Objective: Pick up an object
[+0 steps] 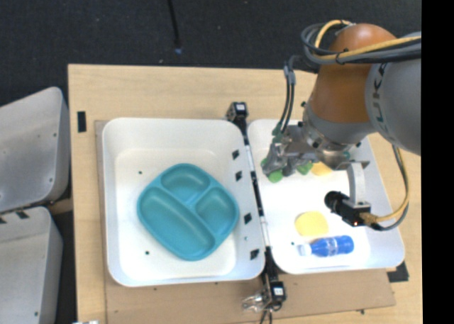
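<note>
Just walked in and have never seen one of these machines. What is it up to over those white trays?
A robot arm reaches in from the right and hangs low over the right bin, with its tool down among some small green things at the bin's far left. A yellow piece and a blue bottle lie nearer the front. The left bin has a teal divided plate. Whether it has grabbed anything cannot be told.

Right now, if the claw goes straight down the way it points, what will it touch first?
Most likely the green object under the claw, at the left end of the right bin. The claw covers part of it and depth is unclear, so it could instead land on the bin floor beside it.
</note>
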`<state>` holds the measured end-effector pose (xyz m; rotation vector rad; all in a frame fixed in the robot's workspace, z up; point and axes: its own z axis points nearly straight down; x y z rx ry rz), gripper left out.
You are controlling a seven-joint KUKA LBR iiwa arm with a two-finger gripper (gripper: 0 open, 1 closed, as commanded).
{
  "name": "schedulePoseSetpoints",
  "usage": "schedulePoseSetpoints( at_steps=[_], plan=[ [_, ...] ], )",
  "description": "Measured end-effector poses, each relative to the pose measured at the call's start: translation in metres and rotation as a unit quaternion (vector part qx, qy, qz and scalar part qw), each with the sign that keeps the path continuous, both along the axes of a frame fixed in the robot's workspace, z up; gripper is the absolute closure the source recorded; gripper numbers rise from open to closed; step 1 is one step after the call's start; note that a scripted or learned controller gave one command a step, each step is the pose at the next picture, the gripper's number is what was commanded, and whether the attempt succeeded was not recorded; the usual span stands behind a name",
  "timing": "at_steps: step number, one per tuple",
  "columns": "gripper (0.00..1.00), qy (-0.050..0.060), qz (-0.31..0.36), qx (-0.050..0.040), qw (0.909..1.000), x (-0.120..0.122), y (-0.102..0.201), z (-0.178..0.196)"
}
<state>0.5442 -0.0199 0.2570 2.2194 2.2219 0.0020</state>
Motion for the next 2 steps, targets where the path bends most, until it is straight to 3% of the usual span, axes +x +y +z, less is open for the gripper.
schedulePoseSetpoints(
  at_steps=[2],
  plan=[
    [1.00,0.000,0.002,0.0000,1.0000,0.029,0.106,-0.002]
  ],
)
